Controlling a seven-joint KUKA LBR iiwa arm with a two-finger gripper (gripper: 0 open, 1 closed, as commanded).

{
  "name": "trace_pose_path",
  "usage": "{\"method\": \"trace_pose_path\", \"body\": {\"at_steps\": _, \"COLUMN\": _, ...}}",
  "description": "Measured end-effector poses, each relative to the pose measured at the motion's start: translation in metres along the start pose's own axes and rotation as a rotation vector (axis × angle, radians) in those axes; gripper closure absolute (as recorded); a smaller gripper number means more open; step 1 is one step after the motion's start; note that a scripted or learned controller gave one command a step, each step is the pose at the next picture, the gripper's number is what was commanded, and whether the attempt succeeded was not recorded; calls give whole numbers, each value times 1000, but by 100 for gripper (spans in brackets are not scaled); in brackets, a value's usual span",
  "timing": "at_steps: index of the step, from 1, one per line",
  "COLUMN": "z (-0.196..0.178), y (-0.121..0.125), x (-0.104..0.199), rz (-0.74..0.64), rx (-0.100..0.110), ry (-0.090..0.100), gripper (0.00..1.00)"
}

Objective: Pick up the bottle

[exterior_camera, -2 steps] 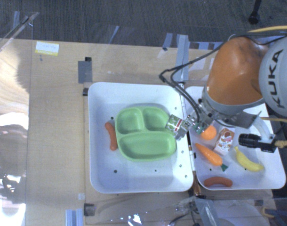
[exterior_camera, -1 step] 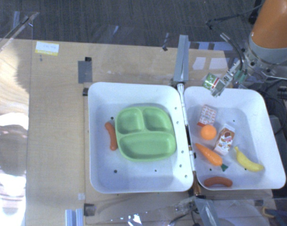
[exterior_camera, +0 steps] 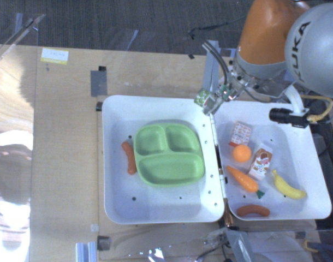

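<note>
Claw (exterior_camera: 210, 100) at bins' far junction, grip state unclear | bottle (exterior_camera: 202, 98): small, green-clear, at claw tip

Even, fairly bright light falls from overhead. Strong glare washes out the left edge of the bench (exterior_camera: 13, 146), with streaky reflections near its top left corner. The white bins (exterior_camera: 114, 201) show only soft, faint shadows. Focus is moderate; fine detail looks slightly grainy.

green tray (exterior_camera: 169, 154), yellow banana (exterior_camera: 288, 186), possibly orange carrot (exterior_camera: 242, 179)
</note>
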State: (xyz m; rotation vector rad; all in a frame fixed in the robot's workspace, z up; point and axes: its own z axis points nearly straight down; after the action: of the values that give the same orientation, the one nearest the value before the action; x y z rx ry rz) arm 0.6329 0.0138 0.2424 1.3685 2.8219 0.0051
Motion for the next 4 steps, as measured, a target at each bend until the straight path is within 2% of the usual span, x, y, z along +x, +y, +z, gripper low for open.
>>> {"method": "trace_pose_path", "body": {"at_steps": 1, "z": -13, "y": 119, "x": 153, "rz": -81, "rx": -4, "ry": 1, "gripper": 100}}
{"method": "trace_pose_path", "body": {"at_steps": 2, "z": -80, "y": 54, "x": 38, "rz": -431, "rx": -5, "ry": -5, "gripper": 100}}
{"method": "trace_pose_path", "body": {"at_steps": 3, "z": -4, "y": 107, "x": 116, "rz": -125, "rx": 1, "ry": 2, "gripper": 100}}
{"method": "trace_pose_path", "body": {"at_steps": 4, "z": -67, "y": 109, "x": 189, "rz": 343, "rx": -2, "ry": 1, "gripper": 100}}
